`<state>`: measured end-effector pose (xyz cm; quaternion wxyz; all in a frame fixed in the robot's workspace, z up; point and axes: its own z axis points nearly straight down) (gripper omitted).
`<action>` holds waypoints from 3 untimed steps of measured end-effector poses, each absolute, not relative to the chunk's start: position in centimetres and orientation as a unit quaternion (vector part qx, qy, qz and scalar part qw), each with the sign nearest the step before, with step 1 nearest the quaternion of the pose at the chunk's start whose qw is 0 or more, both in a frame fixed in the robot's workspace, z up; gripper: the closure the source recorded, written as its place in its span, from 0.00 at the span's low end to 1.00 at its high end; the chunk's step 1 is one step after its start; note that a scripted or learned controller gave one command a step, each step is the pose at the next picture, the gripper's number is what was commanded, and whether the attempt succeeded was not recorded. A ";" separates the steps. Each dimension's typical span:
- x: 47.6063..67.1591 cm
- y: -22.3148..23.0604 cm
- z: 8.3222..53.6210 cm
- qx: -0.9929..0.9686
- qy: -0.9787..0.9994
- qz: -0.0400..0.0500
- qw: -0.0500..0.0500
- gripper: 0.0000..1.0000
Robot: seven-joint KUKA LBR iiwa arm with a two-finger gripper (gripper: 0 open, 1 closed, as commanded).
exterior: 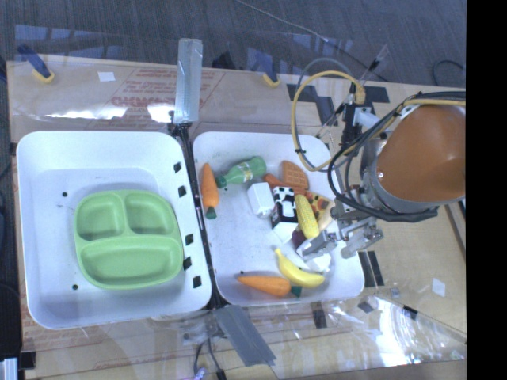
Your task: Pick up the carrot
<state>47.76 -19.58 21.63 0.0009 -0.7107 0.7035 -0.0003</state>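
A green divided plate (127, 238) sits alone in the left bin (47, 157). The right bin (238, 145) holds a jumble: one carrot (208, 190) against its left wall, another carrot (267, 284) along the near rim, a green bottle (244, 170), a banana (299, 269), a corn cob (306, 216) and a white block (260, 199). The gripper (329, 244) hangs over the bin's right side, near the banana; whether it is spread or pressed together cannot be told.
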 end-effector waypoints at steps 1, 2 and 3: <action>48.4 -14.5 10.7 -0.738 0.675 -0.008 0.003 0.00; 47.7 -9.4 9.2 -0.747 0.665 0.001 0.001 0.00; 57.1 -5.9 19.4 -0.814 0.581 -0.002 0.003 0.00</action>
